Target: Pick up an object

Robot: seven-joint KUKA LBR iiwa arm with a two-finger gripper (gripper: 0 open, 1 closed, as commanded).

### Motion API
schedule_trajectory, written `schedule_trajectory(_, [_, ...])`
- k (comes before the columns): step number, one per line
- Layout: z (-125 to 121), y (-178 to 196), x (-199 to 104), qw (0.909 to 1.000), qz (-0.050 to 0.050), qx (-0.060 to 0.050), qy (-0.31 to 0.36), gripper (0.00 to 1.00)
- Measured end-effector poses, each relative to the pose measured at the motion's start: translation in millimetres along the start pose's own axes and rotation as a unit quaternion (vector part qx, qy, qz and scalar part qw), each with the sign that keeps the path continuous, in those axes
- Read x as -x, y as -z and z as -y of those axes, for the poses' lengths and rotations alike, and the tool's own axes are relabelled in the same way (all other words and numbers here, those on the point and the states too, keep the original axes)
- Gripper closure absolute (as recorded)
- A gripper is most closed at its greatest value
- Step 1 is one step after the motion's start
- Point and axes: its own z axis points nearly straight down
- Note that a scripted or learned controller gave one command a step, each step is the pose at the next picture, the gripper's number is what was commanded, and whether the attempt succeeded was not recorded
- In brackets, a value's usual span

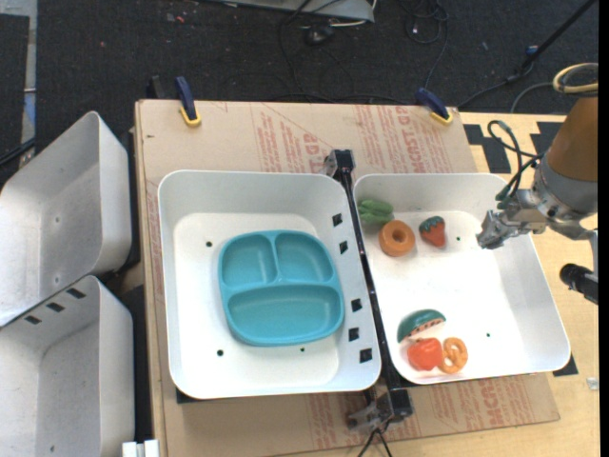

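— Two white bins sit side by side on the bench, yes? What lies in each?

— The left bin holds a teal divided plate, lying flat near its middle, with two small sections at the far side and one wide section nearer the camera. The right bin holds the small toy foods.

— Which foods, and where?

— At the far end, close to the divider between the bins, a green piece lies beside an orange donut, the two touching or nearly so. Just to the right of the donut is a strawberry, red with a green top. At the near end are three more: a watermelon slice with a green rind, a red-orange piece right below it, and an orange pretzel against that piece's right side. The middle of the bin floor between the two groups is bare.

— And the arm?

— It comes in from the right, with its orange band at the picture's edge. The gripper hangs over the far right part of the right bin, near the wall, pointing left toward the strawberry but well apart from it.

— Is the claw clenched or released?

— I cannot tell; the tip is too small and blurred. Nothing is seen held in it. Every toy rests on the bin floor.

— Anything around the bins?

— Blue and yellow clamps pin the brown board at its far edge, and spare white tubs stand at the left.
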Motion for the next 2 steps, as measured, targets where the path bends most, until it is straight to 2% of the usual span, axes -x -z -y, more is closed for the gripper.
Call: schedule_trajectory(2, [-2.4, 93.7, -3.8, 1.0, 0.0, 0.0, 0.0, 1.0])
